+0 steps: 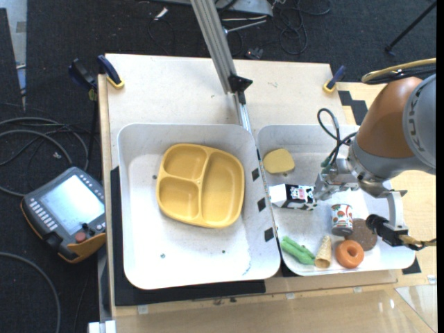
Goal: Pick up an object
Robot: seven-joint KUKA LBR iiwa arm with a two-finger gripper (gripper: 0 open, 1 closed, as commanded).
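My gripper point(325, 186) hangs low over the middle of the right bin point(305, 136). Just to its left lies a small black-and-white carton point(297, 195), close to the gripper or touching it; I cannot tell which. A small red-and-white can point(341, 217) stands just below and to the right of the gripper. Near the bin's front edge are a brown donut point(363, 236), an orange donut point(349, 253), a tan cone point(324, 252) and a green pod point(297, 250). A flat yellow piece point(279, 161) rests towards the back.
The left bin point(139, 248) holds a yellow divided plate point(201, 184). A slanted metal rail point(216, 37) runs down to the gap between the bins. The grey arm with its orange band point(392, 120) covers the right bin's right side.
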